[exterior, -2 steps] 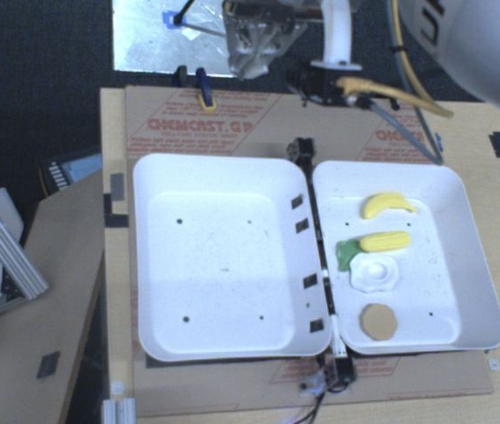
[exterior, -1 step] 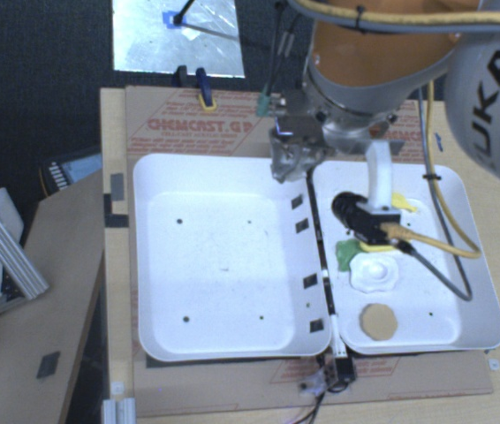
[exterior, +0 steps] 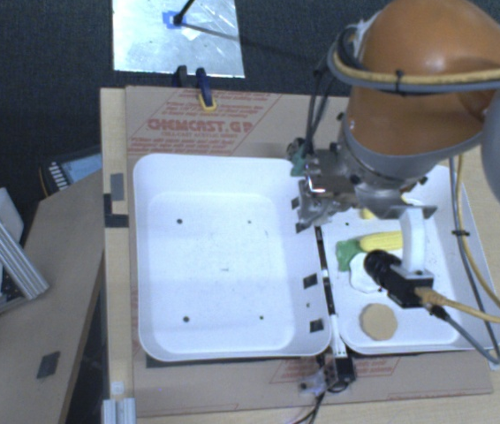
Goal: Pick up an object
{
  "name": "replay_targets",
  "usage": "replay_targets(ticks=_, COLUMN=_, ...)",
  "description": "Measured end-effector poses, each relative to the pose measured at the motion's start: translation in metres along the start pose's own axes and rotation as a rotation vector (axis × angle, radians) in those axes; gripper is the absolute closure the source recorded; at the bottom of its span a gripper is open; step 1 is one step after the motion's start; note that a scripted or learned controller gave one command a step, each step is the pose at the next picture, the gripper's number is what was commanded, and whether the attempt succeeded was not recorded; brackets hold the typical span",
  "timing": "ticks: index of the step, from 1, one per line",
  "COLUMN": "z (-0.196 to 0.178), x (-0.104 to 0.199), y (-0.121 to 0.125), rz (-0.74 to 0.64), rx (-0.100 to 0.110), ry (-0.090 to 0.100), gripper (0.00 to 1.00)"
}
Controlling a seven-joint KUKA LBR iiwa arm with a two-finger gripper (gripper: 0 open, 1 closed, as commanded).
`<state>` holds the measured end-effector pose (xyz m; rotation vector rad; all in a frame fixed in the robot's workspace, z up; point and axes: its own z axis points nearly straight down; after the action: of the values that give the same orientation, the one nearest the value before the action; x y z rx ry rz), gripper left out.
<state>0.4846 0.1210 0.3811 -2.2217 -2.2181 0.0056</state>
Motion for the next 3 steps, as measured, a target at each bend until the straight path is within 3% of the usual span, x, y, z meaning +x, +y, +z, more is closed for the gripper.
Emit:
replay_targets(ticks=1, z=0.024, x=-0.077, y=0.003, rz=0.005, rx=-0.004, ry=-0.001, gripper=1.00)
replay_targets(ticks=2, z=-0.114, x=-0.059, y=0.055, rz=-0.007, rx=-0.024, ry=0.003, gripper=1.00)
replay_targets(ticks=3, z=-0.157, x=0.008, y=0.111, rz=-0.010, rx=-0.014, ry=0.003, gripper=1.00)
